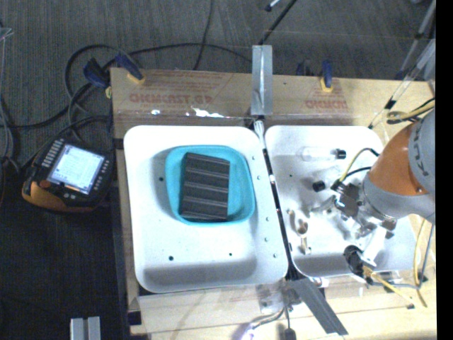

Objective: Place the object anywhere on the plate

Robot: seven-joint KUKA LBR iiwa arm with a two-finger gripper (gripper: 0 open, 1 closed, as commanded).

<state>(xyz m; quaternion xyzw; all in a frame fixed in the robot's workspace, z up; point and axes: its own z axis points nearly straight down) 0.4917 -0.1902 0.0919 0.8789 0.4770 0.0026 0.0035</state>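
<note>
- The dark ribbed block (206,185), rectangular with raised ridges across its top, lay on the turquoise plate (243,190), inside the plate's rounded rim.
- The plate sat in the left bin (145,211), toward the tabletop's far edge, with bare white floor along the bin's near wall.
- The jaws (352,207) hung over the right bin (311,261), near its right wall; whether they were open or closed could not be told.
- A glossy ridge (272,197) divided the bins.
</note>
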